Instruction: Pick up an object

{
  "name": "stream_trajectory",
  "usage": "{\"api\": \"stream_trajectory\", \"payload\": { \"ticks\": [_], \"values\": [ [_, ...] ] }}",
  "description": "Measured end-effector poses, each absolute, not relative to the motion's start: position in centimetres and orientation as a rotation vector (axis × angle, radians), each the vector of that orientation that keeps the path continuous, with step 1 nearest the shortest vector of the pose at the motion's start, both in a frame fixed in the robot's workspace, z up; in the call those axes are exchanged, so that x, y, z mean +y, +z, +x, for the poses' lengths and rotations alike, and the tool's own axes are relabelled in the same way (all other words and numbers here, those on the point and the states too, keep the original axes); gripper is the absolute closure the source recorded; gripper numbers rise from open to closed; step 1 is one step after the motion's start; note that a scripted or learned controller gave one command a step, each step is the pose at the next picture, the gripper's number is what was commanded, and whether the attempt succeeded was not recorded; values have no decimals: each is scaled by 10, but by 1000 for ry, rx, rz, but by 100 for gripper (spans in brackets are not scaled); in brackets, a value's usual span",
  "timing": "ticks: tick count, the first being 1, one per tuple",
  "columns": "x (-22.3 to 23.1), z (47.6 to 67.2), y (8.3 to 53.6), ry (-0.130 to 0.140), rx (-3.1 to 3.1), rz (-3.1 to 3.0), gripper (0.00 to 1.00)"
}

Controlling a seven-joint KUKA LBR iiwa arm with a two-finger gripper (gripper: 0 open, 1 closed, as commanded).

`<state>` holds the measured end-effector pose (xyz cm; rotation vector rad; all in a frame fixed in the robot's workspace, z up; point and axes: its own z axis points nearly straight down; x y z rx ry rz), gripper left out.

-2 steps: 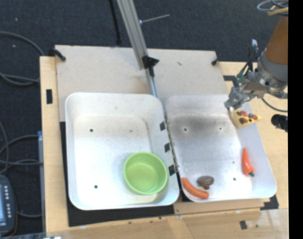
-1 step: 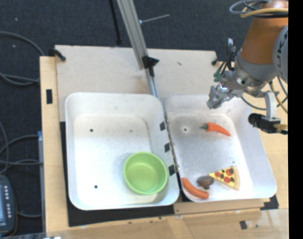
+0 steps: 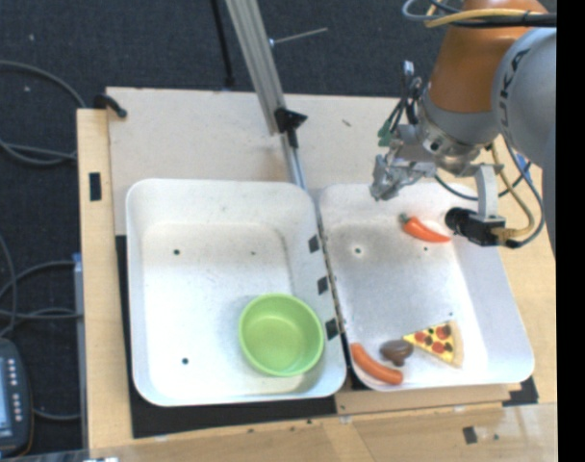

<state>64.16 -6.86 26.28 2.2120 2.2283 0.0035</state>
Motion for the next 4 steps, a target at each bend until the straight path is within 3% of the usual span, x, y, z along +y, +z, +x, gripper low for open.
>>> {"api": "stream_trajectory", "payload": {
  "ticks": [2,3,4],
  "values": [
    [28,649,270,4,2229,2212,100],
    [79,661,252,1,2226,2213,100],
    [76,661,253,0,2222,2216,0]
  ]
}}
